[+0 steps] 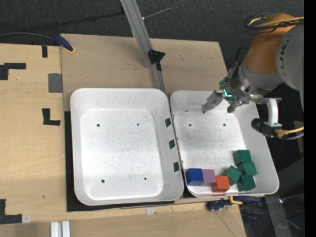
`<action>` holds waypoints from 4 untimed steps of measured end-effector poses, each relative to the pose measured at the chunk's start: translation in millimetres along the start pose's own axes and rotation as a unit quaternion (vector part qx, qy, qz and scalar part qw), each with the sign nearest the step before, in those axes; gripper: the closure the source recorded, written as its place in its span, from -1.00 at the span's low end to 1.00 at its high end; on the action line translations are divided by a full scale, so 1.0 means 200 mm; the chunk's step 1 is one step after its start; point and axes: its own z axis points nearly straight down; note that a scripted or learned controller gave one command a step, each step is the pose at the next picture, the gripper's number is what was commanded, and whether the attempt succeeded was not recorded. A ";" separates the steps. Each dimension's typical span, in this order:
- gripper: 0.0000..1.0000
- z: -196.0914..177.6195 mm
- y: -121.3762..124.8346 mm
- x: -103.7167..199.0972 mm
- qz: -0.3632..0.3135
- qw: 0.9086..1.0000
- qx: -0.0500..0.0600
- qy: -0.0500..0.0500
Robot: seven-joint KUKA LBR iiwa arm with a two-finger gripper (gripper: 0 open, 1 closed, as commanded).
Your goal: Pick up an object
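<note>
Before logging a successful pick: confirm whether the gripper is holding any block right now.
No. The gripper hangs over the right bin's far end with nothing between its fingers; the blocks lie along the near edge.

White bins (121, 95); blue block (194, 176), purple (209, 176), orange (221, 183), green blocks (244, 168) (four).

A pale wooden worktop (123, 58) spans the scene, with black tape marks (47, 116) and a grey patch (55, 82) on its left part. A black mat (69, 181) lies under the near left of the worktop's middle. Beyond the far edge runs dark carpeted floor (59, 9). A slanted metal pole (136, 19) rises from the far side, fixed by a black clamp (156, 57).
</note>
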 end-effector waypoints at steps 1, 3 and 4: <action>-1.00 -0.01 0.01 0.00 -0.001 1.000 -0.002 0.000; -1.00 0.53 -0.05 0.03 0.000 1.000 0.001 -0.001; 1.00 0.46 -0.05 0.04 -0.001 1.000 -0.002 0.000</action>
